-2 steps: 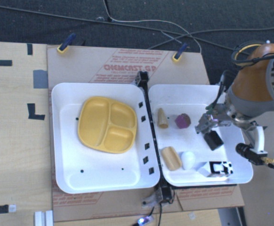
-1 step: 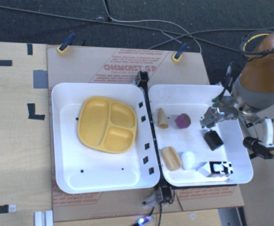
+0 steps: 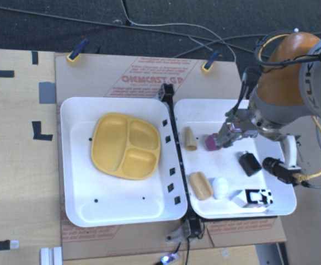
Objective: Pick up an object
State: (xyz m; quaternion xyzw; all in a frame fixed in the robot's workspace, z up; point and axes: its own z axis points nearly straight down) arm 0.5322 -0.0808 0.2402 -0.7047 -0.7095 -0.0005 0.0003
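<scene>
End effector (image 3: 225, 137): seen low over the right bin, at its middle; whether it is released or clenched cannot be told.
Purple object (image 3: 211, 143): found on the floor of the right bin, touching or just beside the end effector's tip on its left; contact cannot be judged.
Right bin (image 3: 271, 207): a tan cylinder (image 3: 190, 138) is seen left of the purple object, a bread-like roll (image 3: 201, 185) and a white ball (image 3: 220, 187) side by side nearer, a black block (image 3: 250, 164) to the right, and a black-and-white box (image 3: 252, 198) at the near right corner.
Arm (image 3: 284, 76): reached in from the right, above the bin's right side.
Left bin (image 3: 75, 164): a yellow divided plate (image 3: 126, 146) is held, lying flat.
Desk (image 3: 17, 175): both bins are carried side by side.
</scene>
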